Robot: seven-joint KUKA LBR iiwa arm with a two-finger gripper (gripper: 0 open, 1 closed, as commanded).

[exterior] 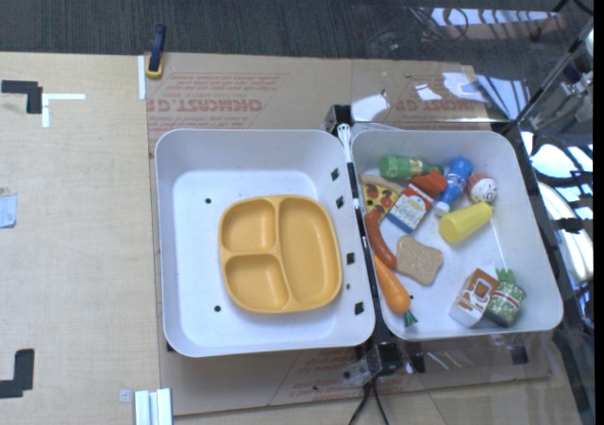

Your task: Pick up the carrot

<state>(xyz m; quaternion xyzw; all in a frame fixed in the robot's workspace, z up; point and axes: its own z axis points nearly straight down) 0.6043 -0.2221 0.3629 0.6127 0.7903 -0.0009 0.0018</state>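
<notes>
While the jaws are out of sight, so their state cannot be told, the carrot lies in the right bin against its left wall, a smooth orange taper with a green tip. Just beside it sit a toast slice and sausage. Left of it, a yellow three-compartment plate rests in the left bin.

A pale wooden bench carries flattened cardboard, with two white bins side by side.
</notes>
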